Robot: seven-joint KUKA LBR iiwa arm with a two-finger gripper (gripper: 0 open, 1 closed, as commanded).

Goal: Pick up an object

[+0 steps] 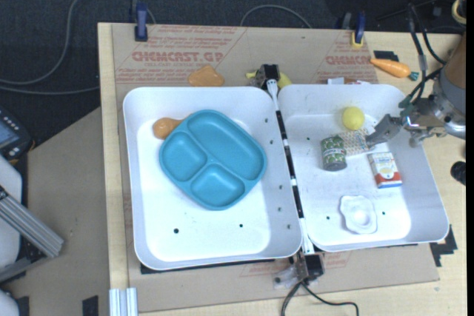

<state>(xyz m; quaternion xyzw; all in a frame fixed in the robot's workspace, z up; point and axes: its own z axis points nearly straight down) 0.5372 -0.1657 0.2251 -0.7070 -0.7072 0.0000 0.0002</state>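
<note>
Over the right bin's (pixel 426 192) far edge, the gripper (pixel 385 131) hangs low, reaching in from the right. How wide it stands I cannot tell; nothing shows clamped in it.

The right bin holds the candidates: a yellow ball (pixel 353 117) near the back, a green can (pixel 333 153) lying just left of centre, a small carton (pixel 384 169) with red on it to the right, and a white cup (pixel 359 214) near the front. The gripper's tip sits just beside the ball and close above the carton, apart from both. The left bin (pixel 141 159) carries a blue tray (pixel 212 158) with an orange thing (pixel 164 128) at its back-left corner.

This looks like the approach step, with no grasp made. The next move calls for settling on one thing, probably the carton or ball, centring over it, and descending squarely before closing.
</note>
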